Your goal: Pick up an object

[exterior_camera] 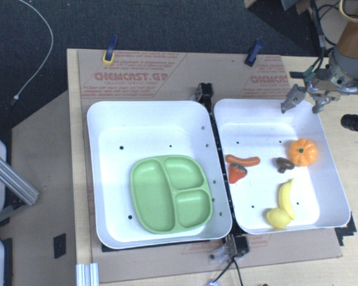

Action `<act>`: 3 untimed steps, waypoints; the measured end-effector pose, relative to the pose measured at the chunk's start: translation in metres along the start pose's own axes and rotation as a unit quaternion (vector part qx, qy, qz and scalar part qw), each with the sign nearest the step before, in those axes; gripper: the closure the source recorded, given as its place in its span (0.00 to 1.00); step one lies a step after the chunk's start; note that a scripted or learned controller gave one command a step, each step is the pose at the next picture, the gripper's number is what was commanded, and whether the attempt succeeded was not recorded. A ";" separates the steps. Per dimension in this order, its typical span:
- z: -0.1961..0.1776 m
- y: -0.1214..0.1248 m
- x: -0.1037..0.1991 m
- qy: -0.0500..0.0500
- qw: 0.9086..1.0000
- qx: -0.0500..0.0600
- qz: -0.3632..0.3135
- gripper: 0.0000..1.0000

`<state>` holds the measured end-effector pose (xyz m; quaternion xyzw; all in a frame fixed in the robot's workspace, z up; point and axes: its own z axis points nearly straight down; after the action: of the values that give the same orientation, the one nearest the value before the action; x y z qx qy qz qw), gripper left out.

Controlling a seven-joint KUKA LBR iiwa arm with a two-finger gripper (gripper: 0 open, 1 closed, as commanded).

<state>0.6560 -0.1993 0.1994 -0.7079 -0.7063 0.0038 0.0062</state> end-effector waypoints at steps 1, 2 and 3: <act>-0.008 0.003 0.000 -0.002 1.000 -0.007 -0.001 0.00; 0.034 0.008 -0.005 -0.002 1.000 -0.006 -0.002 0.00; 0.077 0.008 -0.003 -0.001 1.000 -0.004 -0.002 0.00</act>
<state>0.6626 -0.2022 0.1220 -0.7065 -0.7077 0.0016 0.0026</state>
